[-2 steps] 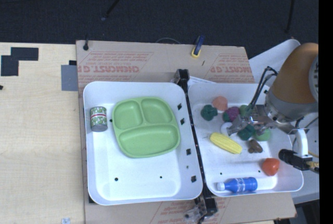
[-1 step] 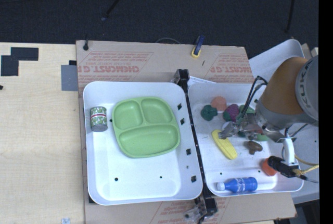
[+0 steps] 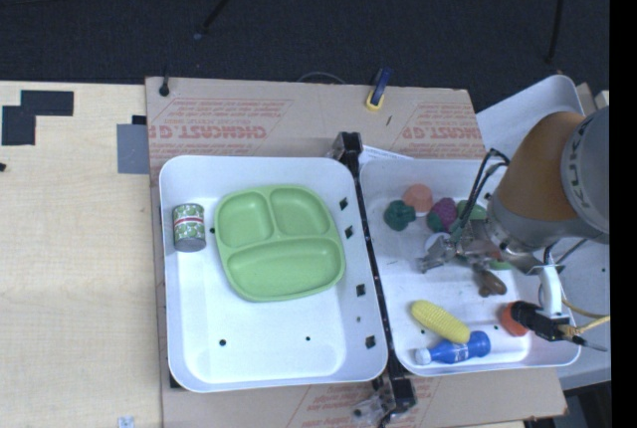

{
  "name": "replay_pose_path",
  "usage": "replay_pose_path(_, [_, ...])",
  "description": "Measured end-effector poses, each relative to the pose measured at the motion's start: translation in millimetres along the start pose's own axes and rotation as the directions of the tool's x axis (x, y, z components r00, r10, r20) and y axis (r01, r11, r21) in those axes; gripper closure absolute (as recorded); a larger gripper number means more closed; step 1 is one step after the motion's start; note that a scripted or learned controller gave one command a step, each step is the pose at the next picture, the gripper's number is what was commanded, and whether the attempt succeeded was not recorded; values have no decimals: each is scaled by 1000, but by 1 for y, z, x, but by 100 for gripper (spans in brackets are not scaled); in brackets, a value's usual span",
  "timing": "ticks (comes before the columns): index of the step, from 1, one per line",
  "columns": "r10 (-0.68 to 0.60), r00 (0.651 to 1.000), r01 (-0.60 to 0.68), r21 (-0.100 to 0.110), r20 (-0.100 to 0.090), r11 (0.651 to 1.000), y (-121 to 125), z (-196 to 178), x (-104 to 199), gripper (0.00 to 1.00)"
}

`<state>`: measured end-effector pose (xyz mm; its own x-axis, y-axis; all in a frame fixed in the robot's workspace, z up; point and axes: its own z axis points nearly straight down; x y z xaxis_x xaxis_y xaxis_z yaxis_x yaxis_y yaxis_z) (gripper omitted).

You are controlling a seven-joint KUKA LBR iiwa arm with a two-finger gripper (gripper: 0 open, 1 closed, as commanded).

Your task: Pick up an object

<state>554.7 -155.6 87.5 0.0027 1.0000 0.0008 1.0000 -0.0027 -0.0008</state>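
My gripper (image 3: 454,255) is low over the right bin (image 3: 390,262), near its middle, on the grey arm with the orange band that comes in from the right. Just behind it lie a purple toy (image 3: 443,213), a dark green toy (image 3: 399,214) and a pink-orange ball (image 3: 418,197). A small light green piece (image 3: 470,211) lies beside the purple toy. In front of the gripper, a yellow corn cob (image 3: 440,321) and a blue bottle (image 3: 458,349) rest near the bin's front wall. A red-orange object (image 3: 513,320) lies at the front right.
The left bin (image 3: 199,346) holds a green divided plate (image 3: 279,243) and a small can (image 3: 188,226) at its left wall. A black divider (image 3: 360,237) separates the bins. Cables and a white connector (image 3: 549,292) hang by the arm at the right.
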Motion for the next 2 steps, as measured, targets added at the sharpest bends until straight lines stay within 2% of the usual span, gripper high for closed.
replay_pose_path(1, [9, 1000, -9, 2, -1, 1000, -1, -10, -3, 100])
replay_pose_path(2, [1, 1000, -1, -3, 2, 1000, -7, -63, -11, 100])
